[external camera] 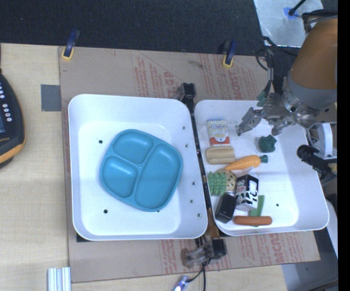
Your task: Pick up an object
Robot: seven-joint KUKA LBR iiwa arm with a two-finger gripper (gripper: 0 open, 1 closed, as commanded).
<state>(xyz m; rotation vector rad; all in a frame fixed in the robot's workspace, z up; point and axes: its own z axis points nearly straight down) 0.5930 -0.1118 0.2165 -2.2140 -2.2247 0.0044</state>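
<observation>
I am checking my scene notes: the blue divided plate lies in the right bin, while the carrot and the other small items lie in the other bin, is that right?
Not quite. The camera view shows the blue divided plate in the left bin. The carrot and the other small items lie in the right bin, so the two bins are swapped in your note.

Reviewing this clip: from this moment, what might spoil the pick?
1. The hand hovers over bare bin floor between the small green object and a packet; closing here would likely grab nothing.
2. The carrot, bun and nearby items are crowded, so a grasp there may catch two.
</observation>
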